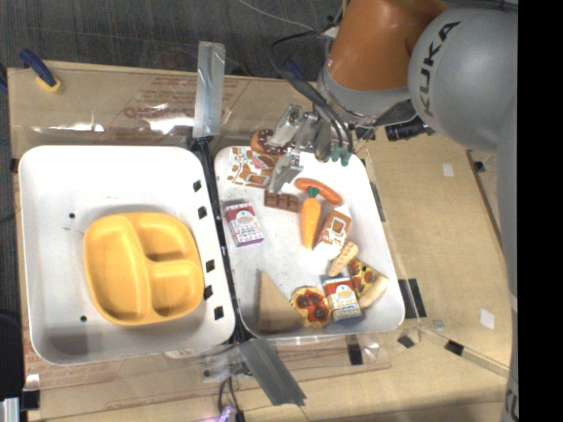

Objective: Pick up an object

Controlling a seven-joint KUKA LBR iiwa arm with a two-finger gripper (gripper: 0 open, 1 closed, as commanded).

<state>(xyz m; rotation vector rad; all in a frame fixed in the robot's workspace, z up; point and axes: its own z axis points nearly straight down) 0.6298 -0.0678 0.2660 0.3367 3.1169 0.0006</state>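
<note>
Metal-fingered gripper [286, 161] down at the far end of the right bin [387, 275], fingers apart with nothing between them, tips just beside the brown chocolate piece [281, 201] and the small printed cards [249, 170] to their left. Nothing lifted yet, by the look of it: approach made, grasp and raise left to do. Closest candidates just near of the tool, namely the red sausage [318, 190] and the orange carrot [310, 221]; farther off, the pink carton [244, 224], pizza slices [310, 303] and juice box [344, 298] at the near end, yellow divided plate [142, 266] alone in the left bin [44, 183].
</note>
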